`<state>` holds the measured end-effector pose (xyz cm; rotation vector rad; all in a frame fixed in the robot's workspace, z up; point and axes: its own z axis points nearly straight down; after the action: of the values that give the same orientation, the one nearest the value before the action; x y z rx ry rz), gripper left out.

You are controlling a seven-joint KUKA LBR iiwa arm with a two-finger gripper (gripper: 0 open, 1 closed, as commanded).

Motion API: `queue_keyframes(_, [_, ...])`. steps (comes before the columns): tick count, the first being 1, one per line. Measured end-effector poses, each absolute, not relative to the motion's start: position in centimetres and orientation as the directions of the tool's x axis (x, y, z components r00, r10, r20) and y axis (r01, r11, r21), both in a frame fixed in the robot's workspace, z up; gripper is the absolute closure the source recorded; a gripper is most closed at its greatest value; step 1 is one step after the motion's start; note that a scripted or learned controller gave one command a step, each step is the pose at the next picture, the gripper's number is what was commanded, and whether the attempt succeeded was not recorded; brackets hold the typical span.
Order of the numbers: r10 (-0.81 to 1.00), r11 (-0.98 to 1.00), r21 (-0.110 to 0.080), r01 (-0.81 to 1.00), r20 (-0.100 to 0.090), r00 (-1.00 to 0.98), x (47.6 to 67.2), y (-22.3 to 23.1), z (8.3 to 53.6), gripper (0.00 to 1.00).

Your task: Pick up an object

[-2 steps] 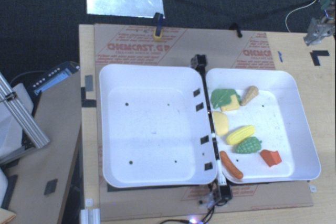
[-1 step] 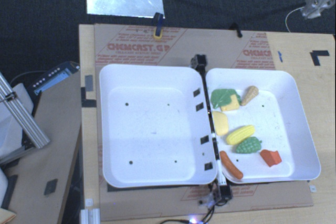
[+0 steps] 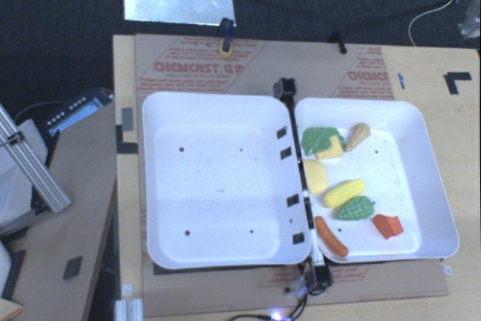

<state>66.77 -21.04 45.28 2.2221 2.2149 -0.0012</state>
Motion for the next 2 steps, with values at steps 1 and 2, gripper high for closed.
queue_keyframes(1, [1.000, 0.004, 0.006, 1.000, -0.002, -0.004, 66.9, -20.1, 49.6, 1.00])
queue_keyframes(2, [1.000, 0.005, 0.005, 1.000, -0.002, -0.005, 66.8, -18.5, 52.3, 1.00])
